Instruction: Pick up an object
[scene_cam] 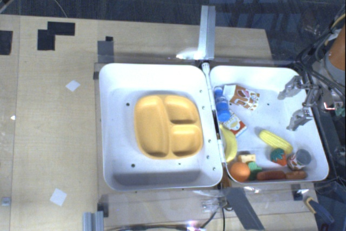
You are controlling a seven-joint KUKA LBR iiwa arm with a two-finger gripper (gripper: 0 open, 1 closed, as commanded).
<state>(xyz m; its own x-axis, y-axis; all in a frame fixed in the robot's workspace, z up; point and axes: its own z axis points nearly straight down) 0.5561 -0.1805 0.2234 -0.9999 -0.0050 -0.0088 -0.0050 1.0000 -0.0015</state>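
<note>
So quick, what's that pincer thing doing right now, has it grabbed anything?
Pincer: open, holding nothing, poised over the right bin near its right edge.

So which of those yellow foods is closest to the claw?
The corn. It lies just below-left of the gripper, in the right bin's middle, while the banana hugs that bin's left wall.

A yellow divided tray (165, 126) lies in the left white bin (116, 116).
</note>
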